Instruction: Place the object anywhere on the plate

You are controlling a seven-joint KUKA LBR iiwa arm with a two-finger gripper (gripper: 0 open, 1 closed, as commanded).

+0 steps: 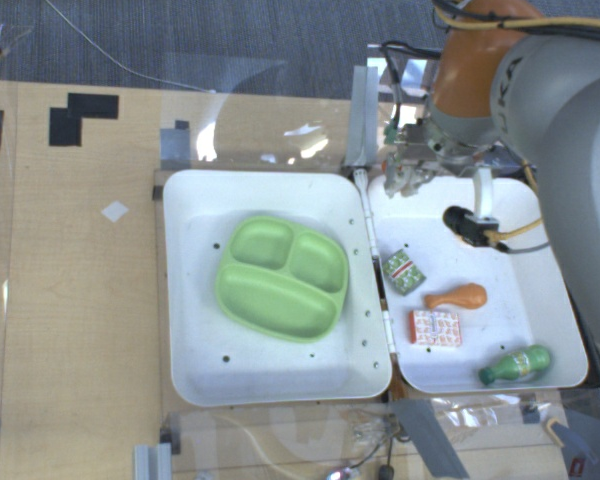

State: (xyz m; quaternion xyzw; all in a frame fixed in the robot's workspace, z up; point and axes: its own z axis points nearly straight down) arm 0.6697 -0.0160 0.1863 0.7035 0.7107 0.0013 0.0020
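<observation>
Gripper: metallic, at the far left corner of the right bin; whether it is open or closed cannot be told, and nothing is visibly held in it.
Arm: smooth grey shell with a glossy orange band above the gripper.
Plate: matte green, rounded, three moulded compartments; in the left bin, down and to the left of the gripper, well apart.
Left bin: shallow white plastic with rounded corners.
Right bin: same make, its wall touching the left bin's.
Green box: small, printed, tilted; just below the gripper.
Drumstick: orange, smooth, bulbous; below and to the right.
Red box: flat, patterned; below the drumstick.
Bottle: green, lying on its side; farthest from the gripper.
Desk: pale wood grain.
</observation>
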